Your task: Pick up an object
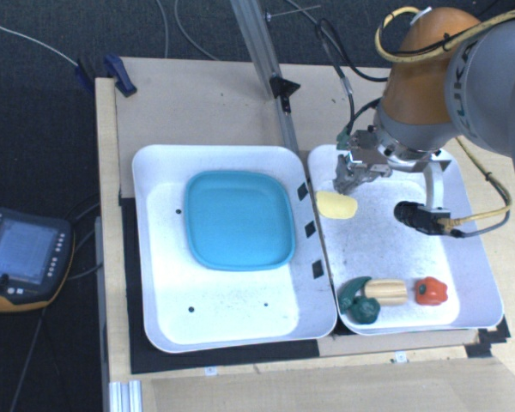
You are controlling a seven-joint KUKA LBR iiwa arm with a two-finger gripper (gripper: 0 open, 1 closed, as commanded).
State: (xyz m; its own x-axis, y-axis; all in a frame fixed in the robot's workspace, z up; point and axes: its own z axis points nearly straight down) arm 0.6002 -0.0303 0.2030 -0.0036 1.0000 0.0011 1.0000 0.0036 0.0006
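The bench [215, 84] is seen carrying two shallow white bins side by side, w/ the grey arm [489, 75] brought in from the right, its orange band sitting above the wrist. The left bin [154, 187] is taken up largely by a blue tray [239, 220], laid flat near the middle; a few dark specks are scattered on the bare floor toward the near edge. The right bin [472, 256] is where the pickable stuff is kept: a yellow piece [336, 204] is placed near the far-left corner, close to the wall shared w/ the left bin, while three items are lined up along the near wall — a dark green piece [359, 300], a tan cylinder [386, 292] touching it, and a red pepper-like piece [430, 291] just beside that. The gripper [350, 178] is held low over the far-left part of the right bin, just above and beside the yellow piece, so that piece is judged the likely target, approx. at approach stage. Nothing is seen between the fingers; whether they are spread or closed can't be told from this angle. A dark fitting w/ a yellow cable [425, 217] is hung off the wrist over the bin's middle.
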